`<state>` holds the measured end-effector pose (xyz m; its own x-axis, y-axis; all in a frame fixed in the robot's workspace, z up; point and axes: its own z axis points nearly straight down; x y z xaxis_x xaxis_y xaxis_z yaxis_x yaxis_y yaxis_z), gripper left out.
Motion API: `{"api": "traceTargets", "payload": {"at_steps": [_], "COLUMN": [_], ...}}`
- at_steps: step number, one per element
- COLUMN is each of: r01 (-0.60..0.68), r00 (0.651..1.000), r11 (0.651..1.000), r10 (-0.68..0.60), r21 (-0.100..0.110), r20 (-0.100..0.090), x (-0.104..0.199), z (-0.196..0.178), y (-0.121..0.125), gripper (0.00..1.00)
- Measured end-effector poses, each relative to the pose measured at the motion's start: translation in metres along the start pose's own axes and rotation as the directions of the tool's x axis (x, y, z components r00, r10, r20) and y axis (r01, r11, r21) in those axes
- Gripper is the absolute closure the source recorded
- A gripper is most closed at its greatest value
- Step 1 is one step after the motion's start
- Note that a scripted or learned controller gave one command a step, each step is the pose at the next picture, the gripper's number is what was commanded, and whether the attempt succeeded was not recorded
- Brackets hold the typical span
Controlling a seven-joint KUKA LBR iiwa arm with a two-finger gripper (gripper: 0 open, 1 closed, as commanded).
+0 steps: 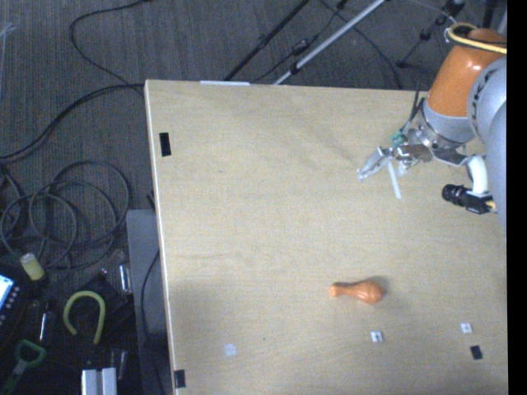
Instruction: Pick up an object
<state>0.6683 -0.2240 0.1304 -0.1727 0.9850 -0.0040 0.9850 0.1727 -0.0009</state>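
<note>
The gripper (380,169), fingers spread and empty at upper right, hangs well above-right of the orange pear-shaped object (360,291), whose long axis runs left-right.

A tan bench (272,179) bears one orange pear-shaped object (359,291).

The arm (473,97) is cut off at the right edge; small bench markers (376,336) are too tiny to identify.
</note>
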Motion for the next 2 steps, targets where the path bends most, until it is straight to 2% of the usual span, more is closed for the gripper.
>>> {"api": "traceTargets", "payload": {"at_steps": [1, 2], "r01": [0.348, 0.601], "r00": [0.938, 0.799], "r11": [0.938, 0.799], "r10": [-0.348, -0.601], "r21": [-0.001, -0.005], "r20": [-0.003, -0.002], "x": [0.002, 0.042], "z": [0.046, 0.046], "y": [0.001, 0.008], "gripper": [0.0, 0.0]}}
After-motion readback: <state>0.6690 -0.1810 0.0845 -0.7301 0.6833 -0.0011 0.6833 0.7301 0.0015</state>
